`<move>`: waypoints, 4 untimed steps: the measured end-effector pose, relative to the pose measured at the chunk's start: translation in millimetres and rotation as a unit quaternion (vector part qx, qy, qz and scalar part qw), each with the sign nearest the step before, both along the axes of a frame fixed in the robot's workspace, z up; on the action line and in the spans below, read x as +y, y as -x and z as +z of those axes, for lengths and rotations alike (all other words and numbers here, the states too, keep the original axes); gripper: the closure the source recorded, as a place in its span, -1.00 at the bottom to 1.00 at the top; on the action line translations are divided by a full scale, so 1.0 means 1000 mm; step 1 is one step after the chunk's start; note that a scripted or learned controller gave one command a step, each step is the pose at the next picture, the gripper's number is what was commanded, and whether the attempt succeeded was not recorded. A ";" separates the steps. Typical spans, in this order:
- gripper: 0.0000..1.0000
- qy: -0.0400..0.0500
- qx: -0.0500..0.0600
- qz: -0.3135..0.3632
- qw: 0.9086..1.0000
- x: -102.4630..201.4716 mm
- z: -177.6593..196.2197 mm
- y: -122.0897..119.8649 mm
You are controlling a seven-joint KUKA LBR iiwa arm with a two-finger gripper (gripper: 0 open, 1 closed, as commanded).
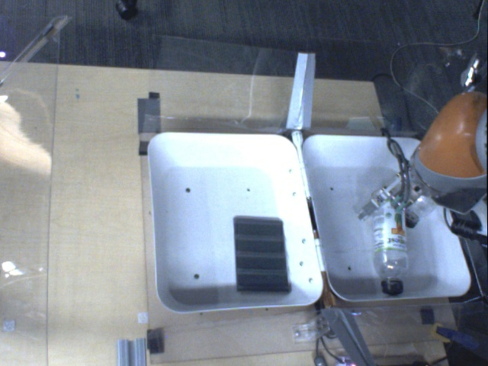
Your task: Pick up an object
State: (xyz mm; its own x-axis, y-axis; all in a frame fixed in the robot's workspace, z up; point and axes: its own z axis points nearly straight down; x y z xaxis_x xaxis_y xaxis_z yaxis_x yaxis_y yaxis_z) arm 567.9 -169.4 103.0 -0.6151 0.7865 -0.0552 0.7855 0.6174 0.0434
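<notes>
I see the arm (456, 147) reaching in over the right bin (343, 204), its orange band above the bin's right edge. The end effector (393, 200) sits low at the upper end of a clear bottle (390, 242) — I cannot tell whether its fingers are spread or closed, or whether they grip anything. The bottle lies on its side in the right half of that bin, dark cap (392, 286) toward the near edge, label midway. In the left bin (175, 204), a black ribbed block (261, 255) rests near the front wall, right of centre.
</notes>
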 end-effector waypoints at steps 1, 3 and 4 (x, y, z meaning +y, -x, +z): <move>-1.00 0.002 0.012 0.085 0.996 0.002 -0.005 -0.005; 1.00 0.002 0.006 0.117 0.993 0.003 0.006 -0.020; -1.00 0.002 0.006 0.116 0.993 0.003 0.006 -0.020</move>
State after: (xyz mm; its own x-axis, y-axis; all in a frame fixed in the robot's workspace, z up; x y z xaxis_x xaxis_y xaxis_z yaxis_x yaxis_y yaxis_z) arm 588.1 -166.8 109.3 -0.7808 0.6229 -0.0489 0.6221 0.7823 0.0319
